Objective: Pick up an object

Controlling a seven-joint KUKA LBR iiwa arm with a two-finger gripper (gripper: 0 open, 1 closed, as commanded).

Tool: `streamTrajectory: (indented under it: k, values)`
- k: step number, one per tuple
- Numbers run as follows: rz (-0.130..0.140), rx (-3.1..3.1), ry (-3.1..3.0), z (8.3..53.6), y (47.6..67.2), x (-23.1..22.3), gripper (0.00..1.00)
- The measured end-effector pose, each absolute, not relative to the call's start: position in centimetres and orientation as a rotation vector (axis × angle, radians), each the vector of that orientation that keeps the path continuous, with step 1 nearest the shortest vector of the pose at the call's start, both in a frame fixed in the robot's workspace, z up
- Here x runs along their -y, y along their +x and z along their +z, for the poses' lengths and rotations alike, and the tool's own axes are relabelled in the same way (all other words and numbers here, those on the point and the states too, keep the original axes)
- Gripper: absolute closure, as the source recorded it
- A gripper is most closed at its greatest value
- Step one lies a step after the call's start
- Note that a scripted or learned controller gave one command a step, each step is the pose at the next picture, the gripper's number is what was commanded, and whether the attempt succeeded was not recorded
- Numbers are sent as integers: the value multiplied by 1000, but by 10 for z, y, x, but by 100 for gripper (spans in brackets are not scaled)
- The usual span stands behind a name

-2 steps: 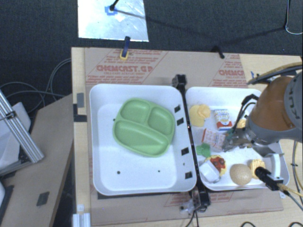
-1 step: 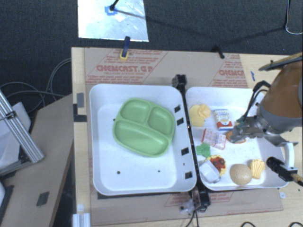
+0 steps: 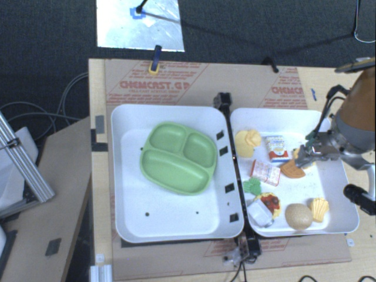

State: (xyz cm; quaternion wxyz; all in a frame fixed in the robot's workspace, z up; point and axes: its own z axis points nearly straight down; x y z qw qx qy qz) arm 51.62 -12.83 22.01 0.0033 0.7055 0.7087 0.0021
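Arm enters from the right, wrist angled down and leftward; gripper (image 3: 304, 155) low, its finger state indiscernible.

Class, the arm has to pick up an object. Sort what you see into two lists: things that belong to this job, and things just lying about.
Job:
tool
brown piece beside it
red-and-white packet
yellow lump
tan ball
right bin

Lying about:
green tray
left bin
foil sheet

2 bins sit side by side. The left bin (image 3: 126, 216) holds 1 divided tray (image 3: 178, 157). The right bin (image 3: 338, 216) holds several small items; the gripper (image 3: 304, 155) is over its right-centre, just above a flat item (image 3: 292, 170).
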Motion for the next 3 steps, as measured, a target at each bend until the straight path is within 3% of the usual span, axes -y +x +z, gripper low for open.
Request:
streamTrajectory:
  k: [2,3]
  values:
    - [5,-2229,2211,228,572,48,100]
    - [8,-2232,2208,228,610,-2,100]
